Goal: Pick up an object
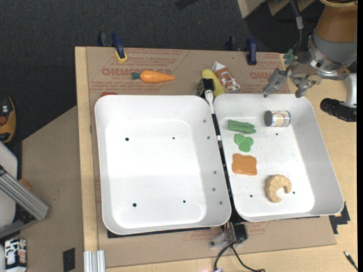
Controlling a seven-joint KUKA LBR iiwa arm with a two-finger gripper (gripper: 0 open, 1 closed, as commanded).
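Nothing picked yet, by my read. Gripper [286,86] spread open, holding nothing, above right white plastic bin's [321,152] far edge; small silver-capped can [277,118] lies nearest.

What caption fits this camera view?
Open gripper hovers above the right bin's far rim, near a small can.

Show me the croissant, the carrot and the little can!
croissant [278,187], camera view, middle of its curved body.
carrot [156,77], camera view, its orange middle.
little can [277,118], camera view, its side.
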